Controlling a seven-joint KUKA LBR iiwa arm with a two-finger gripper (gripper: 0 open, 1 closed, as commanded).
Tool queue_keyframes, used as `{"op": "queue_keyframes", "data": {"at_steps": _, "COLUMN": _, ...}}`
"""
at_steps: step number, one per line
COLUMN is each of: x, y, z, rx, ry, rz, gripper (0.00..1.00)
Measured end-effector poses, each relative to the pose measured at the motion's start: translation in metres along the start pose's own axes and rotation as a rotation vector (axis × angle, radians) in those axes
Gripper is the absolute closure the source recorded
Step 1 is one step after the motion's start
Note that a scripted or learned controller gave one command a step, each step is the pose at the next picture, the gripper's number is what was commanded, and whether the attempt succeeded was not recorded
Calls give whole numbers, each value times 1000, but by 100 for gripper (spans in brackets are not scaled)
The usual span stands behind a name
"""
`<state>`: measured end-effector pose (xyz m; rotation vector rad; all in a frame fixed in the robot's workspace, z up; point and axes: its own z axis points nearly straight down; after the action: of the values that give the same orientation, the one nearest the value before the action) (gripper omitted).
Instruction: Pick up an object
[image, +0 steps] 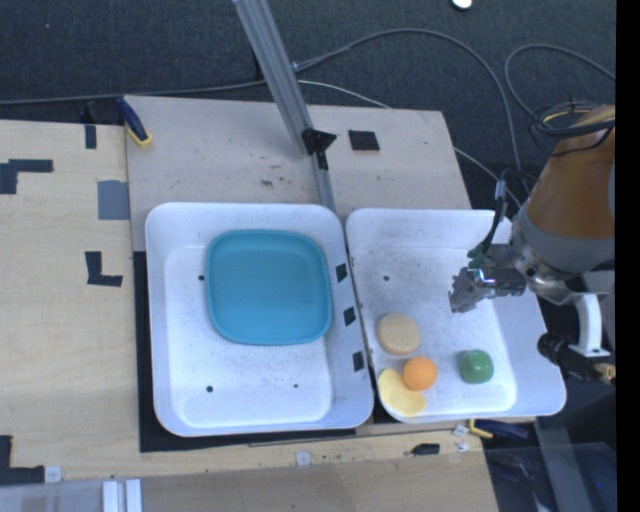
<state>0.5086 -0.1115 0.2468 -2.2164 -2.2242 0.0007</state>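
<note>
1. Nearest the lower rim of the right bin (520, 400) lie a yellow piece (398, 398) with an orange ball (420, 374) touching it at its 2 o'clock, and a green ball (476, 366) near, at the orange ball's 3 o'clock.
2. A tan disc (398, 333) sits just beside the orange ball, at its 11 o'clock.
3. My pincer (466, 292) hangs over the bin at the disc's 2 o'clock, holding nothing; I cannot tell how its tips stand.
4. I judge this the approach step: next I must pick one target, centre over it and descend.
5. Farther left, a blue plate (268, 286) lies in the left bin (170, 330).
</note>
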Motion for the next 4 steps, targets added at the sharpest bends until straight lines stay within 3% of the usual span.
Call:
{"op": "queue_keyframes", "data": {"at_steps": 1, "x": 58, "y": -8, "z": 6, "rx": 0, "ry": 0, "rz": -1, "gripper": 100}}
{"op": "queue_keyframes", "data": {"at_steps": 4, "x": 189, "y": -11, "z": 14, "rx": 0, "ry": 0, "rz": -1, "gripper": 100}}
